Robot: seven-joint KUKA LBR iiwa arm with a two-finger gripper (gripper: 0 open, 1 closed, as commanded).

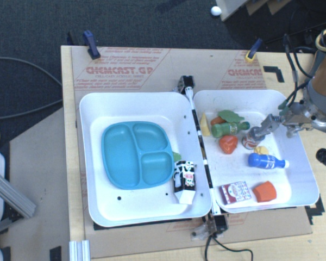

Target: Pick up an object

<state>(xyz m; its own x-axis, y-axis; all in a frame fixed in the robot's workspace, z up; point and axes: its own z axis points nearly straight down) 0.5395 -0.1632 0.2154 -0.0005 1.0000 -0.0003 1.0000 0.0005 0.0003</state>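
Just below your gripper (pixel 254 138), a blue plastic bottle (pixel 266 161) is lying unlifted; I cannot tell the gripper's state.

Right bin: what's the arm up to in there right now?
The arm's gripper is down in the right bin, reaching in from the right among the toy items. Its tip sits by a small red and white item, between the green bottle and the blue bottle. A red tomato, an orange block and a red carton lie around it. Nothing is visibly lifted. The left bin has the blue divided plate and a cow-print carton.
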